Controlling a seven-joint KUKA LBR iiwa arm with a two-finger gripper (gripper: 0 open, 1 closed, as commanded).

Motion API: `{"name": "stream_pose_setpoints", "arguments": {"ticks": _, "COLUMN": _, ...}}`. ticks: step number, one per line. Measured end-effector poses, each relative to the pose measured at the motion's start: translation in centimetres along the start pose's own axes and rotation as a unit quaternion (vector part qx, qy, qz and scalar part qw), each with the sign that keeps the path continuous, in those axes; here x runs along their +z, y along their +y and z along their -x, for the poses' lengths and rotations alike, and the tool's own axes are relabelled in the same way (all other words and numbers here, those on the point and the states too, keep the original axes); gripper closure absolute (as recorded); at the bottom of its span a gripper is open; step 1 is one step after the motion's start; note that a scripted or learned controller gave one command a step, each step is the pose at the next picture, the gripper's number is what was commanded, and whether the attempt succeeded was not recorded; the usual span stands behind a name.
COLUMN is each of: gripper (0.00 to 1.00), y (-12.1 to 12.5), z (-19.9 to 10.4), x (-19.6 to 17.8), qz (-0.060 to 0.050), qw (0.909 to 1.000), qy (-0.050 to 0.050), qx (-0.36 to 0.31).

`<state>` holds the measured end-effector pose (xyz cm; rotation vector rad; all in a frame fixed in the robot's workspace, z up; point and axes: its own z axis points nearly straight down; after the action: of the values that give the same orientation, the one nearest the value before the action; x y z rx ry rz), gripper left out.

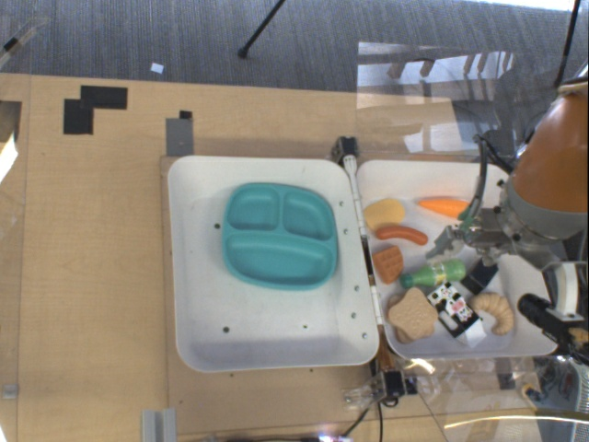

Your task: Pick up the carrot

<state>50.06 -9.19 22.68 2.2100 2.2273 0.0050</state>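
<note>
**Hand low over the right bin, carrot lying apart behind it**

Camera view: the arm reaches in from the right and its hand [463, 295] sits low among the toy foods in the right bin [529, 346], near the bin's front half. The black-and-white fingertips [451, 304] stand a little apart with nothing between them, so the hand looks slightly open and holds nothing. The carrot [444, 207] lies flat toward the back of the same bin, well beyond the hand and apart from it, its length running across the bin, which should suit a grip across its narrow width. Just beside the hand lie a green bottle [434, 273], a tan cookie [411, 314] and a croissant [497, 311]; a sausage [400, 235] and a yellow piece [384, 213] lie between hand and carrot side. The left bin [198, 339] carries a teal divided plate [279, 236], well apart on the counter [83, 274]. By my judgement the hand is not yet placed for the carrot
</note>
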Motion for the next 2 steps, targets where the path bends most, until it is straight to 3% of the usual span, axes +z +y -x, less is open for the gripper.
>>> {"name": "stream_pose_setpoints", "arguments": {"ticks": 1, "gripper": 0.0, "y": 6.1, "z": 2.2, "x": 5.6, "qz": -0.001, "qw": 0.9971, "qy": 0.0, "qx": 0.076}}
{"name": "stream_pose_setpoints", "arguments": {"ticks": 2, "gripper": 0.0, "y": 13.5, "z": 7.3, "x": 13.7, "qz": -0.004, "qw": 0.9983, "qy": -0.001, "qx": 0.058}}
